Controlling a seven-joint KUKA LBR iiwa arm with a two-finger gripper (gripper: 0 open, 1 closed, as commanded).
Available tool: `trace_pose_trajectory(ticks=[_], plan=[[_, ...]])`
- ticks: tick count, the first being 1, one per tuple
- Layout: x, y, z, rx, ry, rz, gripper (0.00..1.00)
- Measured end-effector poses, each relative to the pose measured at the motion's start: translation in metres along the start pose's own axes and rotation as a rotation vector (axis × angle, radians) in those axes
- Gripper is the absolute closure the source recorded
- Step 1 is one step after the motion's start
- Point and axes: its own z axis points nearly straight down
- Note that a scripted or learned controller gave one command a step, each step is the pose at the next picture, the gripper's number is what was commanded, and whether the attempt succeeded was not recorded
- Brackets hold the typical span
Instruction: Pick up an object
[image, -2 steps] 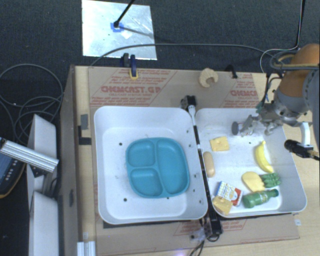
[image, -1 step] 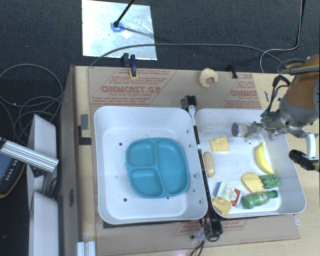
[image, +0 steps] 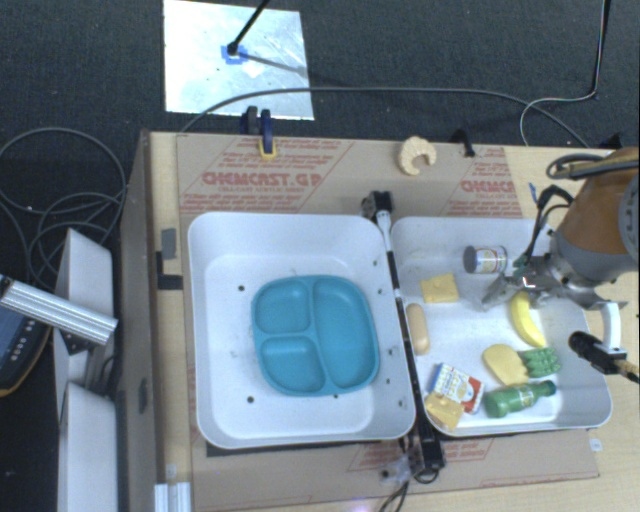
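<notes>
The gripper (image: 505, 288) reaches into the right bin (image: 580, 410) from the right edge, below the arm's grey wrist and orange band (image: 600, 215). One grey finger slants down and left toward the bin floor; the view does not resolve the gap between the fingers, so whether they stand apart or together cannot be told, and nothing can be seen held between them.

Just right of and below the fingertips lies a yellow banana (image: 525, 318), almost under the wrist, close beside the gripper; whether they touch is unclear. Above and left of the tips, a small silver can (image: 485, 260) lies on its side. To the left, a pale yellow block like a cheese wedge (image: 440, 290) rests on the bin floor, apart from the gripper.

Further down the bin, a yellow lemon-like piece (image: 505, 364) sits beside a green bunch of toy vegetable (image: 539, 361), and a green bottle (image: 518, 398) lies on its side below them. At the lower left corner are a small red-and-white packet (image: 452, 381) and a yellow wedge (image: 441, 410). A tan bread roll (image: 419, 329) lies along the bin's left wall.

The left bin (image: 220, 300) holds a blue divided plate (image: 315, 333). On the cardboard beyond the bins sits a beige croissant-shaped toy (image: 417, 154).
</notes>
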Motion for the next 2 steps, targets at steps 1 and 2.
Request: trace_pose_trajectory(ticks=[1, 2], plan=[[-0.001, 0.067, -0.035, 0.023, 0.004, -0.005, 0.00], [0.005, 0.017, 0.000, 0.000, 0.000, -0.001, 0.00]])
